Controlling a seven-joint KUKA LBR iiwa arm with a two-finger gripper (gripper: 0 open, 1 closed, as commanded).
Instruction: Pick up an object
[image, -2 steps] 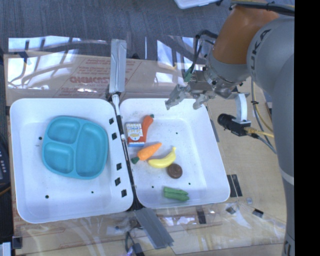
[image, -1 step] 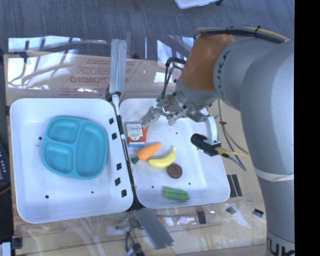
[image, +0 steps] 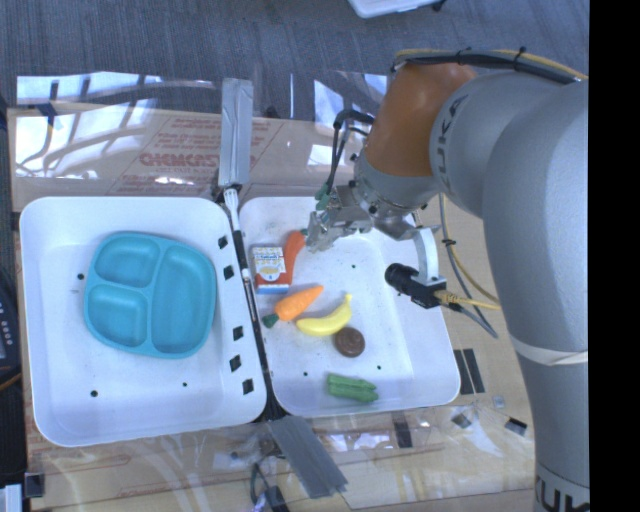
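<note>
Claw (image: 318, 232) sits low over the far end of the right bin (image: 425, 345), hung from the grey arm (image: 510, 150) with its orange band (image: 415, 115). The finger tips are lost against the metal of the wrist and the white floor; whether they are spread or pressed together cannot be told, and nothing can be seen pinched between them.

Just beside the claw, on its left, an orange-red piece (image: 293, 248) leans upright against a small carton with a blue and orange label (image: 269, 266). Whether the claw touches that piece cannot be told; the two look to be in contact or a hair apart.

Nearer the camera than the claw, along the bin floor:
- toy carrot (image: 299, 302), lying slanted, green end toward the divider
- toy banana (image: 326, 320), touching or just under the carrot's tip
- round brown disc (image: 349, 343), just past the banana
- green bumpy toy vegetable (image: 351, 388), lying flat by the near wall, well apart from the claw

A black fitting (image: 412, 284) juts from the wrist on the claw's right, cables trailing behind it.

Well to the claw's left, across the divider, the left bin (image: 50, 400) holds a blue three-compartment plate (image: 150, 293), lying flat
</note>
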